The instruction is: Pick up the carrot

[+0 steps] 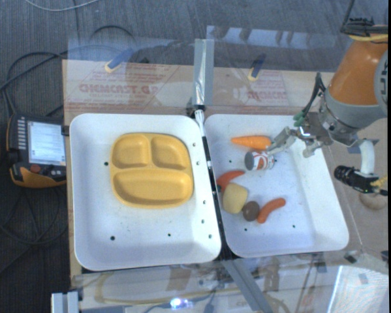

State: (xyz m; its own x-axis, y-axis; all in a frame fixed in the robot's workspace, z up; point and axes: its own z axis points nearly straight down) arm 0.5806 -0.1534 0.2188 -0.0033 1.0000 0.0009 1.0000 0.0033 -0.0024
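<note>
Tapered orange carrot lies in right white bin, long axis left-right, tip pointing left; two-finger gripper fingers spread apart, gripping nothing, just right of carrot

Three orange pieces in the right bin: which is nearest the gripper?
The carrot at the bin's far side, just left of the gripper; the other two lie lower.

Both bins, the left and the right, look like smooth white plastic with a dull sheen. The yellow tray is matt plastic. The carrot looks smooth and slightly glossy, like toy plastic. The arm's orange band shines softly. The floor is rough grey carpet.
</note>
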